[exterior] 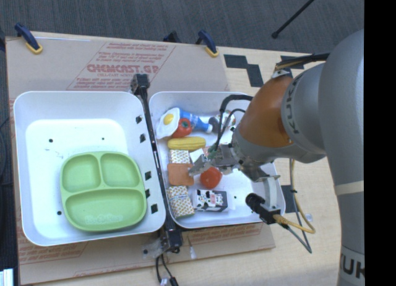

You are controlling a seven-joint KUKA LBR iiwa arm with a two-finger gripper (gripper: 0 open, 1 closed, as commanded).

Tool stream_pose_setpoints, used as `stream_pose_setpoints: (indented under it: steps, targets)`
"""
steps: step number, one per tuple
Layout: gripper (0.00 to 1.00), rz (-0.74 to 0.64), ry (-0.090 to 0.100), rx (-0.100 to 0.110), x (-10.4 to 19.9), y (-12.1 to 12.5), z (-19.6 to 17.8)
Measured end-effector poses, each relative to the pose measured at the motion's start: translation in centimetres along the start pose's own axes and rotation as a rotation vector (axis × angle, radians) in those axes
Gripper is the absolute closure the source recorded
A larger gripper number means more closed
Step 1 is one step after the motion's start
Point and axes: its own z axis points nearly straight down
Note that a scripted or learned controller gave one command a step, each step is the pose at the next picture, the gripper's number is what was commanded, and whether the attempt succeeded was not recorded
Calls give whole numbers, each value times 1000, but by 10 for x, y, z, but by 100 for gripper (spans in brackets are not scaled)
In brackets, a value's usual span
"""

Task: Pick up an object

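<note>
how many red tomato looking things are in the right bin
2. One red tomato lies near the bin's far left, beside the fried egg. The other sits mid-bin, right at the gripper. More could be hidden under the arm.

gripper (207,166) over right bin (247,216), touching red ball (211,178).

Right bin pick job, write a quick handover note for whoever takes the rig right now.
Hand: low in the right bin, at the red tomato-like piece; grip state unclear from above.
Things: toy food clustered in the right bin's left half, including a yellow banana, fried egg and wafer. Green divided plate sits in the left bin.
Done: arm positioned over the pile.
Left: confirm a grasp, lift an object.
</note>
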Motion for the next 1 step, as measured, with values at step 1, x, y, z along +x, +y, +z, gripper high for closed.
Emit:
stream_pose_setpoints:
  steps: [1]
  targets:
    - [100, -6, -2, 0, 0, 1, -10]
